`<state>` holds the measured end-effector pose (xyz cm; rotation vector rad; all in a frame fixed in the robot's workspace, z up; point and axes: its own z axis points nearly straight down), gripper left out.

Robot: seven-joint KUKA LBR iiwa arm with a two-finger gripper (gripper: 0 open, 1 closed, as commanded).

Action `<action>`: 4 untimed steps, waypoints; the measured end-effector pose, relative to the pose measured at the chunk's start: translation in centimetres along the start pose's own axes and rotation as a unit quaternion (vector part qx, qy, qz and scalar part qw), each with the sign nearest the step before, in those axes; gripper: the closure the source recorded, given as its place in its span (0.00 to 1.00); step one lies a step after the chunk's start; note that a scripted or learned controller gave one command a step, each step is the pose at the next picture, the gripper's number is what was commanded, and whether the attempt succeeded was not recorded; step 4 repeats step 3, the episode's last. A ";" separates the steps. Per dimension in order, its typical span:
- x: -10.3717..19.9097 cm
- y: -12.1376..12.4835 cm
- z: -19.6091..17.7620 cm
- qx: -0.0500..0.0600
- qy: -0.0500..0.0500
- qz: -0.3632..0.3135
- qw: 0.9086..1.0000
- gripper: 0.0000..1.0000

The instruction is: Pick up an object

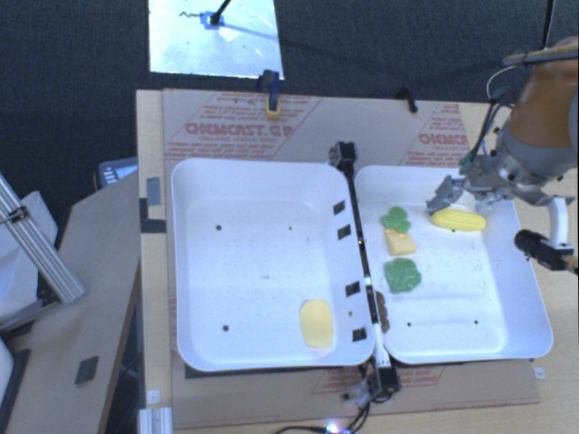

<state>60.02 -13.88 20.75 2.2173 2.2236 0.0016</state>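
A: Reading outward from the gripper (463, 197): it sits at the upper right of the frame over the right bin (520, 333), and its jaws are too blurred to judge as open or closed. The arm (541, 116) is cut off by the right edge of the frame.

B: Position of the nearest object?

A: A yellow oblong object (459, 220) lies on the bin floor just below the gripper. Contact between them cannot be confirmed. Left of it lie a small green piece (394, 219), a yellow-orange block (399, 241) touching that piece from below, and a larger green piece (402, 276) lower down. Their exact identities are hard to make out.

B: Left bin (194, 242) contents?

A: One pale yellow oval (317, 323), near its lower right corner.

B: Legible markings?

A: The cardboard sheet (235, 120) under the bins bears red print reading roughly "CHEMCAST GP", seen upside down. The same print at upper right is partly covered by the arm. A reflective panel (214, 25) lies at the upper left; its markings are unreadable.
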 end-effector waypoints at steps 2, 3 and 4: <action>4.0 -0.7 11.2 -0.001 0.000 -0.001 1.000 1.00; 11.1 -3.3 1.7 -0.004 0.002 -0.004 1.000 1.00; 11.1 -3.3 1.7 -0.004 0.002 -0.004 1.000 1.00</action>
